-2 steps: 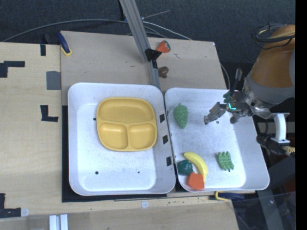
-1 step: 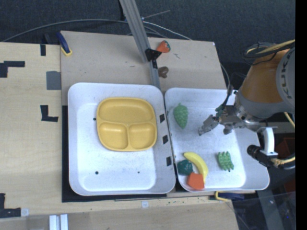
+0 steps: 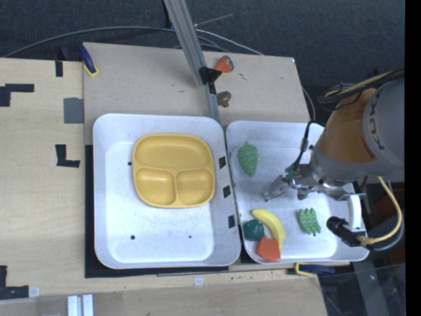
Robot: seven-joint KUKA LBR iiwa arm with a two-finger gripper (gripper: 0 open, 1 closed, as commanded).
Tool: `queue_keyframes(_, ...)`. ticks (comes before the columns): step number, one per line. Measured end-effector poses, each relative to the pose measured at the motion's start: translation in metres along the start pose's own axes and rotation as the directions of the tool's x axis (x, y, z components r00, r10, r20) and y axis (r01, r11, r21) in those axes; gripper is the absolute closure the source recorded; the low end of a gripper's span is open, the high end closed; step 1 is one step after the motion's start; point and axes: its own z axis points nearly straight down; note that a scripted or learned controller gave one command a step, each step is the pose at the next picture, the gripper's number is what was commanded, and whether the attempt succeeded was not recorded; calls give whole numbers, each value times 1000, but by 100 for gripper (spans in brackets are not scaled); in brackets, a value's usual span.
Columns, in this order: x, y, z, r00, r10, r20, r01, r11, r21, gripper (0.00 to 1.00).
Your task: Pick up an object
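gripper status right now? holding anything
gripper: over the right bin, between the green leafy piece and the banana; nothing seen held; open or closed cannot be told.

Pale wooden bench [image 3: 39, 196] on dark grey carpet [image 3: 316, 12].

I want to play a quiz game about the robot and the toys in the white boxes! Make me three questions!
1. True or false: the yellow tray sits in the right bin.
2. Which toy touches the banana? A) the orange piece B) the light green leafy toy
3. Fill in: the gripper hovers over the ____ bin.

Key: 1. False, it is in the left bin. 2. A. 3. right.
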Motion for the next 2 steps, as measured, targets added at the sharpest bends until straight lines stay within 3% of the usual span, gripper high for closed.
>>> queue_keyframes(1, 0, 0, 36, 1000, -1, 3, 1, 1000, -8, 0)
queue_keyframes(2, 1, 0, 25, 1000, -2, 1, 2, 1000, -8, 100)
